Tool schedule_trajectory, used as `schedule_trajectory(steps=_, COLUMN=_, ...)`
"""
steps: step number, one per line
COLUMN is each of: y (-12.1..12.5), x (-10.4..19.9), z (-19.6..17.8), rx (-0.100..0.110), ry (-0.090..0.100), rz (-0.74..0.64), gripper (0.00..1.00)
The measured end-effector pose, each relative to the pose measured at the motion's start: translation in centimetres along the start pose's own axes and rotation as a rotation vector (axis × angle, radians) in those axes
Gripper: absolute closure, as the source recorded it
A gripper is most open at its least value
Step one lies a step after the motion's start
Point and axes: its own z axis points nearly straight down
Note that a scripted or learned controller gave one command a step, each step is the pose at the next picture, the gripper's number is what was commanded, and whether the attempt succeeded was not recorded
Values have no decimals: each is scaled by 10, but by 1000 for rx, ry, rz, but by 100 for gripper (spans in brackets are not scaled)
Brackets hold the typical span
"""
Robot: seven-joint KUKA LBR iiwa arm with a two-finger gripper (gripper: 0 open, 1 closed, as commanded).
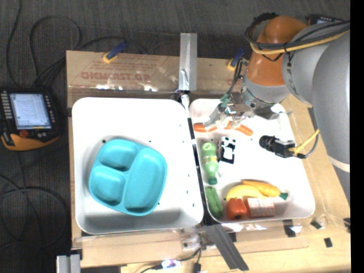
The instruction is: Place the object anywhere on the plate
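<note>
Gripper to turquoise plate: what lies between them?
In the camera view, between the gripper and the turquoise plate lie an orange carrot piece, the raised divider where the bins meet, then bare floor of the left bin.

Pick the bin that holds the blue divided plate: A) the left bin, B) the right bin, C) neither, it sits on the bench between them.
A: the blue plate lies in the left bin, while the banana and other items sit in the right bin.
</note>
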Motion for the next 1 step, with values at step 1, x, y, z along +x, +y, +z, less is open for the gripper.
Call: schedule_trajectory(steps=1, y=-63, x=69, z=0, rx=2, ry=1, rz=-47, gripper=100)
